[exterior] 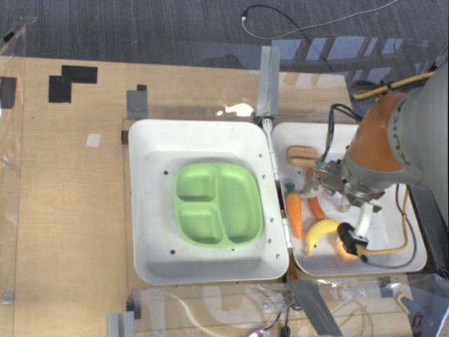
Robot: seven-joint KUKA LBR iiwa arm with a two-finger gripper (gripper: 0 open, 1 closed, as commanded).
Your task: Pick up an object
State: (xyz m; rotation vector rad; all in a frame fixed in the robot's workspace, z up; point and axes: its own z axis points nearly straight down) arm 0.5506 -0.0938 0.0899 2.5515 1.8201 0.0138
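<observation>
The right bin holds several toy foods. A tan bun lies at its far left, an orange carrot runs along the left wall, and a yellow banana curves near the front. A small red piece sits between carrot and banana, and an orange fruit lies right of the banana. My gripper hangs low over the bin's middle, just above the red piece and in front of the bun. The wrist body hides what lies under it.
The left bin carries a green divided plate in its middle. A metal divider post stands between the bins at the back. Cables trail from the wrist across the right bin's front right.
</observation>
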